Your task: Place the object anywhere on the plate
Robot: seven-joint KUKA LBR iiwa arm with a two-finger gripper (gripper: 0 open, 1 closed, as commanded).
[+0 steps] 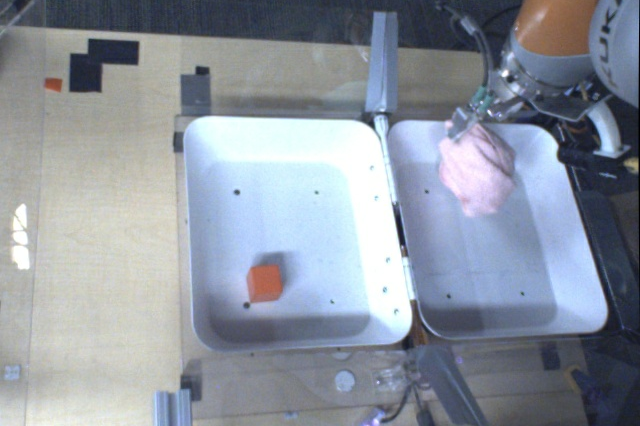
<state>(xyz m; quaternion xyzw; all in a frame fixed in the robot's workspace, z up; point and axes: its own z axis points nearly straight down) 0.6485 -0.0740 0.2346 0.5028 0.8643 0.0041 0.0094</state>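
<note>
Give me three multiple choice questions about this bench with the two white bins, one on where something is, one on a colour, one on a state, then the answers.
1. Where does the small block lie?
A. In the left bin, near its front
B. In the right bin
C. On the bench outside the bins

2. What colour is that block?
A. Blue
B. Orange-red
C. Green

3. How is the pink cloth-like object placed?
A. It lies flat in the left bin
B. It sits on the bench
C. It is at the back of the right bin, right under the gripper

Answers: 1 A, the block sits low in the left bin. 2 B, it is orange-red against the white. 3 C, the pink bundle meets the gripper tip over the right bin.
</note>
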